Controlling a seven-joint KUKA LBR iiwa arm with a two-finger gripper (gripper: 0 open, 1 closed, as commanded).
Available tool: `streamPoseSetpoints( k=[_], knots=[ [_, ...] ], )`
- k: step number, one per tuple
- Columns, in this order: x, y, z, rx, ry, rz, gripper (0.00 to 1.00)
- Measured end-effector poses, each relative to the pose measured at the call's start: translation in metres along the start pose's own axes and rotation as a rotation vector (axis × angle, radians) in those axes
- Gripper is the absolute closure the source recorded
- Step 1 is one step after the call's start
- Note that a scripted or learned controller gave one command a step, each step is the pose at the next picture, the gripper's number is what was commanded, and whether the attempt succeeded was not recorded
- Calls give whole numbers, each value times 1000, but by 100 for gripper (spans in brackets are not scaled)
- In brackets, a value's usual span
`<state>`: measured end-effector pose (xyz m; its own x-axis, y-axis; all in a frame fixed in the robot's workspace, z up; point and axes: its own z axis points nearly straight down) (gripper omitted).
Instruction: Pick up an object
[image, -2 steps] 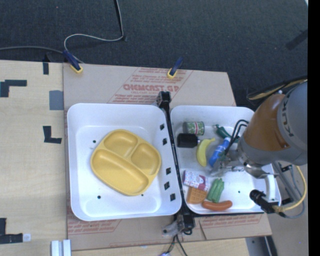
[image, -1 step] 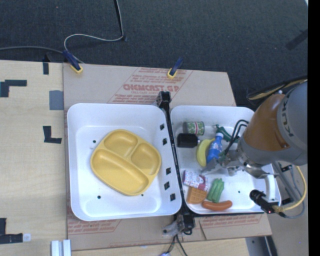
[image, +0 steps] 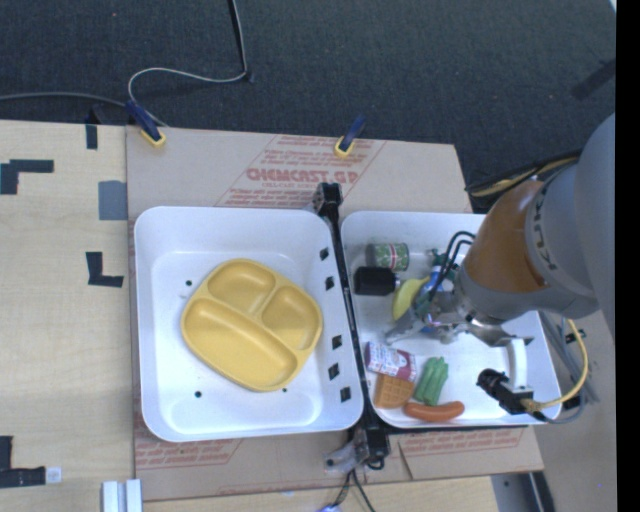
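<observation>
The pick looks unfinished. The arm (image: 530, 250) reaches in from the right of the frame, and its gripper (image: 425, 318) is down low in the right bin (image: 545, 395), among the small things at centre right. Whether it grips anything I cannot tell from here.

The candidates all lie in that bin: a yellow piece (image: 407, 296) just beside the gripper, a green piece (image: 432, 380), a red sausage (image: 435, 410) at lower right, and a small can (image: 388, 256) above. The yellow divided plate (image: 252, 322) sits alone in the left bin (image: 160, 300). A secure hold and the lift are what remain, I'd judge.
</observation>
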<state>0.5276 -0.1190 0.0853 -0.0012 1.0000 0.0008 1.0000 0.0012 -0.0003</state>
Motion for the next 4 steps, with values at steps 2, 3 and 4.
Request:
streamPoseSetpoints(
  k=[2,3,4],
  knots=[
    [0,0,-10,-2,0,0,0],
    [23,17,0,-1,-1,0,0],
    [25,45,0,0,-1,1,0]
  ],
)
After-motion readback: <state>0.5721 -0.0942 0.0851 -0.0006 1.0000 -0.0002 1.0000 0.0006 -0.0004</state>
